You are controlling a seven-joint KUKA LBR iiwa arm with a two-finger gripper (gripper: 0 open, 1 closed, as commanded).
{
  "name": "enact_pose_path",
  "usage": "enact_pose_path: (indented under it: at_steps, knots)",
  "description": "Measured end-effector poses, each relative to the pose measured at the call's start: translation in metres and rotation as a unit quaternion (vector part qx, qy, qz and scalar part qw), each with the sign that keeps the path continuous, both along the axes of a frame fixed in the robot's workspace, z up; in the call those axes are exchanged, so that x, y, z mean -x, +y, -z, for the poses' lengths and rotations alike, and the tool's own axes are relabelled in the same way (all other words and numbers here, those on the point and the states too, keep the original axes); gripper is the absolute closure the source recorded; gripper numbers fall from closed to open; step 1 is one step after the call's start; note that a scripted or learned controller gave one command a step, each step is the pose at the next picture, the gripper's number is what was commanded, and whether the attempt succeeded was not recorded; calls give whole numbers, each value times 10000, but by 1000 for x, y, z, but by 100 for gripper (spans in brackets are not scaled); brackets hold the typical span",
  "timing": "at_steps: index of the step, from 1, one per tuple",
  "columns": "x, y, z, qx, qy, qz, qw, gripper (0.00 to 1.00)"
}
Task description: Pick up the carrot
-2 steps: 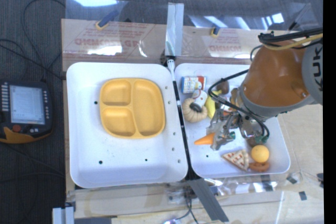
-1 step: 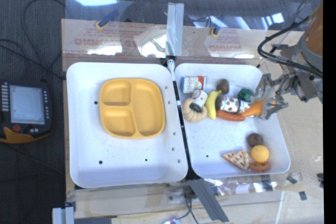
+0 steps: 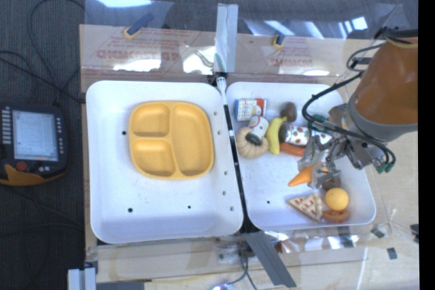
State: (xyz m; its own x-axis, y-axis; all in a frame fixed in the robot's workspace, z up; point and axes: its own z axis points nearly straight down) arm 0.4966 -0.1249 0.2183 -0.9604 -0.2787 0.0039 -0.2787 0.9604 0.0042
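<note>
The carrot (image 3: 300, 178) is a small orange cone lying in the right bin (image 3: 265, 197), right of the bin's middle, with its tip pointing to the lower left. My gripper (image 3: 321, 165) is down in that bin, right over the carrot's thick end and touching or nearly touching it. The gripper's dark metal parts hide that end of the carrot. The grey arm with its orange band (image 3: 387, 85) comes in from the right, above the bin's right side.
Around the carrot lie a banana (image 3: 276, 134), a ring-shaped pastry (image 3: 249, 145), a red-and-white item (image 3: 296, 135), a small can (image 3: 249, 108), a pizza slice (image 3: 306, 206) and a yellow fruit (image 3: 336, 199). The left bin (image 3: 109, 200) holds a yellow divided plate (image 3: 171, 139).
</note>
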Motion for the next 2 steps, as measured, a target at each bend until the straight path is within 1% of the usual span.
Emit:
enact_pose_path:
  at_steps: [1,2]
  knots:
    - [-24,2,117,0,-9,-729,9973,100]
    - [2,49,32,12,-61,-1342,9909,100]
